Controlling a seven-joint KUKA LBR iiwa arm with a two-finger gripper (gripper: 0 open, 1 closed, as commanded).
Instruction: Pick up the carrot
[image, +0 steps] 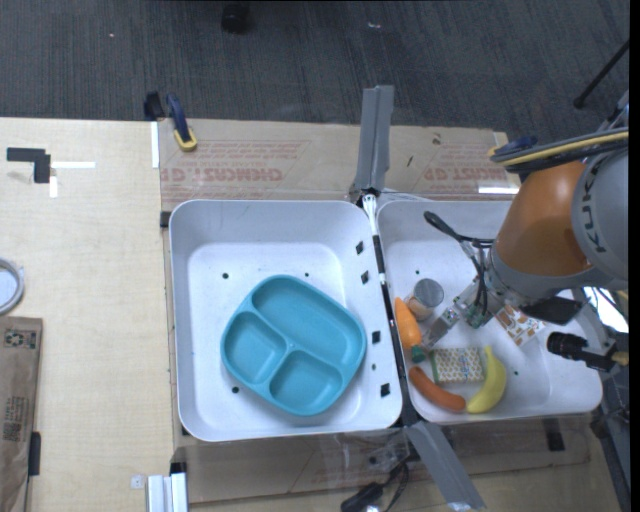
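The carrot is bright orange and tapered. It lies along the left wall of the right bin, with a small green end pointing toward the front. My gripper hangs low over the middle of that bin, a short way to the right of the carrot and apart from it. Nothing shows in its grip. The orange-banded wrist rises behind it toward the right.
Around the gripper lie a grey can, a speckled square block, a red-orange sausage shape, a banana and a black spoon. The left bin holds a blue divided plate.
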